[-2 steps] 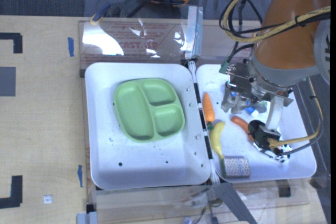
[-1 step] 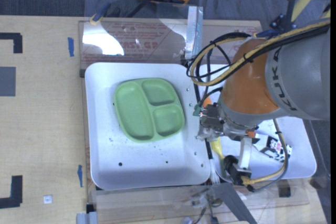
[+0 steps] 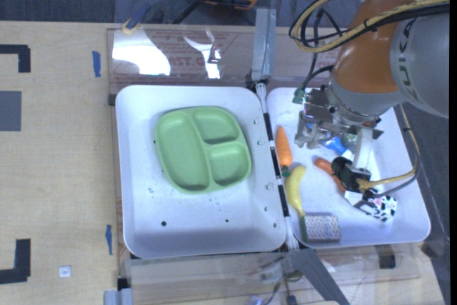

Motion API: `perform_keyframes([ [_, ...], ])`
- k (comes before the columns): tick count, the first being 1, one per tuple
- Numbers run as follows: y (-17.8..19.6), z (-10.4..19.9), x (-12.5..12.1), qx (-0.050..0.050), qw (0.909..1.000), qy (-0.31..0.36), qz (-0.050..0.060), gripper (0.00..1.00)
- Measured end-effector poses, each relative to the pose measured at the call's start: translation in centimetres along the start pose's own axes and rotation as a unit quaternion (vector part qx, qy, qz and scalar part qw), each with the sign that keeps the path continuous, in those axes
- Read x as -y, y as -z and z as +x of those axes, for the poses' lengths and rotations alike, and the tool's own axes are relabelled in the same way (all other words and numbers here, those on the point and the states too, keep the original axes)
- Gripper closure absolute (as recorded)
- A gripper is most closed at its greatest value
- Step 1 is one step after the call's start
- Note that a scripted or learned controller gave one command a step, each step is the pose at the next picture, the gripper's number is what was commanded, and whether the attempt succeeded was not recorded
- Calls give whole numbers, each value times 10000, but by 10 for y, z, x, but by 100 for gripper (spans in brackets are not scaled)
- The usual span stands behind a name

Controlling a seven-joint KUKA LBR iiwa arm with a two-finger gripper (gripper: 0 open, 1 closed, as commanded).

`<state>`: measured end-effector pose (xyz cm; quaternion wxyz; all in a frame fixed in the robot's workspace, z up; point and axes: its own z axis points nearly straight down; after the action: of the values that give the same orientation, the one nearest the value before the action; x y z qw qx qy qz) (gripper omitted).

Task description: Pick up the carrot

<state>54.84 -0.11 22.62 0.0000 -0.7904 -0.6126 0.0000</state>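
The carrot (image 3: 283, 146) is orange with a green tip at its near end and lies lengthwise along the left wall of the right bin (image 3: 413, 225). My gripper (image 3: 315, 135) hangs over the middle of that bin, just right of the carrot and a short gap from it. Nothing shows as held in it. The grey arm with its orange band comes in from the upper right and hides the bin's back right part.
A yellow banana-like piece (image 3: 295, 189) lies just below the carrot. A small orange piece (image 3: 324, 166), a blue item (image 3: 335, 145), a black-and-white toy (image 3: 382, 206) and a grey speckled block (image 3: 321, 226) share the right bin. A green divided plate (image 3: 203, 148) sits in the left bin (image 3: 136, 211).
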Motion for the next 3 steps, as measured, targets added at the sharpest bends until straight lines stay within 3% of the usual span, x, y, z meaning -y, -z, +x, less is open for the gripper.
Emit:
perform_keyframes([
  [1,31,60,11,0,9941,-1086,1,100],
  [2,17,-1,-54,4,9852,-1711,1,100],
  [3,209,-1,-69,5,9630,-2695,5,100],
])
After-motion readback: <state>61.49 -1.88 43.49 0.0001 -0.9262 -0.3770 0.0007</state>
